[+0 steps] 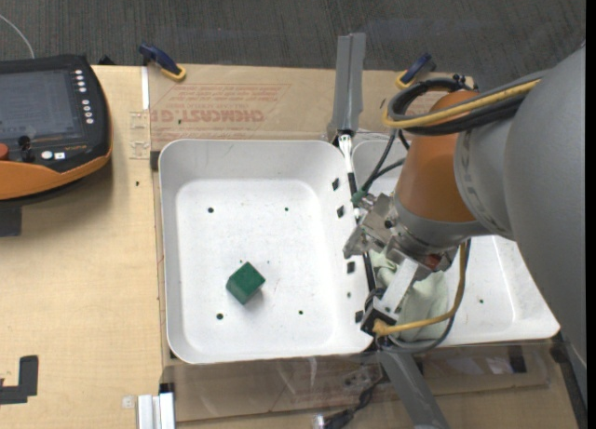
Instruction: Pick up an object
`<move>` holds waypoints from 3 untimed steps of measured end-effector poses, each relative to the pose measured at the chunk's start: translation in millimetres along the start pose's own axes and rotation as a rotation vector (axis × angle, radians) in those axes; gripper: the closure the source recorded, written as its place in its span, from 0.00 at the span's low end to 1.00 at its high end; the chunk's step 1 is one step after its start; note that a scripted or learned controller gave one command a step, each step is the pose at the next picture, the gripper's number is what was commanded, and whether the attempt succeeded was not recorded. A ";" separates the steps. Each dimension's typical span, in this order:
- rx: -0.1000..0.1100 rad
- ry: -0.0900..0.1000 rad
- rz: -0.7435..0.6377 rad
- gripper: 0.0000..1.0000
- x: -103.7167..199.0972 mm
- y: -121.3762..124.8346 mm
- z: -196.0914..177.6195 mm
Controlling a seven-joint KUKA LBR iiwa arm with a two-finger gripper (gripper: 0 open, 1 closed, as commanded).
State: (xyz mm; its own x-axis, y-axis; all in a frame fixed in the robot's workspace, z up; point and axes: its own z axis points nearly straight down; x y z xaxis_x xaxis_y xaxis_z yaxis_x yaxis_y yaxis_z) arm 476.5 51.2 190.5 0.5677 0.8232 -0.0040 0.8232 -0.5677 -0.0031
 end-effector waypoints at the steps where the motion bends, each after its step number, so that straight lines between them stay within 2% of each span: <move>1: -0.001 -0.001 0.050 0.00 49.7 23.6 -22.9; 2: -0.002 -0.001 -0.015 0.00 75.5 84.8 -35.6; 3: -0.003 0.001 -0.169 0.00 76.0 149.7 -104.6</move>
State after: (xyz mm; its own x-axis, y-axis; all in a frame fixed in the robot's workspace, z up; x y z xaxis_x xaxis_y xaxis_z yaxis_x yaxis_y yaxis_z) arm 643.3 29.0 294.4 0.4207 0.9072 -0.0031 0.9072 -0.4207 -0.0002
